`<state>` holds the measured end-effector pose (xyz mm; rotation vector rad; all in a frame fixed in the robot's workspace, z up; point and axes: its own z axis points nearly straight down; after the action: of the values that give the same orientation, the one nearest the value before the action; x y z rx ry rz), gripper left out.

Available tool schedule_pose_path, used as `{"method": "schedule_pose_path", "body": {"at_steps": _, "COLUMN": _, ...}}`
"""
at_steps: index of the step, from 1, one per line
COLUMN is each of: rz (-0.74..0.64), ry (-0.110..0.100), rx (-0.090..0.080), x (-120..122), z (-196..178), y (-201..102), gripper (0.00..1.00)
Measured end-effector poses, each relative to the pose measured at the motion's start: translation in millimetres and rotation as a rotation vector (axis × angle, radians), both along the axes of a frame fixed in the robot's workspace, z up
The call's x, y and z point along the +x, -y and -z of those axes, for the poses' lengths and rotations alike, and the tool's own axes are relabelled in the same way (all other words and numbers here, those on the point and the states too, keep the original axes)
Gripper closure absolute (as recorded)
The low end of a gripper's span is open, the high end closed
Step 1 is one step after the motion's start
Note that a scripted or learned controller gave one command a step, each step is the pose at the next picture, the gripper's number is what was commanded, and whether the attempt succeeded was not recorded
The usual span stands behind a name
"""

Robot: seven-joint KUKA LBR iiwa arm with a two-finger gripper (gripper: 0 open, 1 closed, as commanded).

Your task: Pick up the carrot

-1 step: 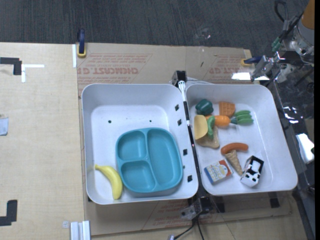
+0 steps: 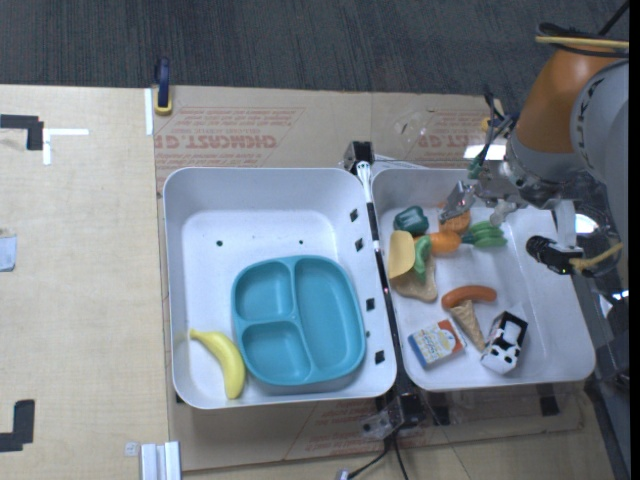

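Note:
The carrot lies in the upper middle of the right bin, a short orange body with green leaves pointing right. My gripper reaches in from the right and sits low, directly over the carrot's upper end, touching it or nearly so. The gripper's metal tip hides part of the orange body. The carrot appears to rest on the bin floor.
Packed close to the carrot are a dark green toy, a yellow piece and a tan piece. Further forward lie a sausage, a cone, a small carton and a cow toy. The left bin holds a teal divided plate and a banana.

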<state>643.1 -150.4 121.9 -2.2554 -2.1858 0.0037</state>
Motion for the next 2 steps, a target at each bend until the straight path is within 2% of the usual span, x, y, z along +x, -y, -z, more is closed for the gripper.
{"method": "schedule_pose_path", "body": {"at_steps": 1, "rz": 0.068, "ry": 0.006, "rx": -0.001, "x": 17.2, "z": 27.7, "y": -10.6, "gripper": 0.0}}
{"method": "schedule_pose_path", "body": {"at_steps": 2, "rz": 0.065, "ry": 0.001, "rx": -0.003, "x": 16.4, "z": 18.3, "y": -9.8, "gripper": 1.0}}
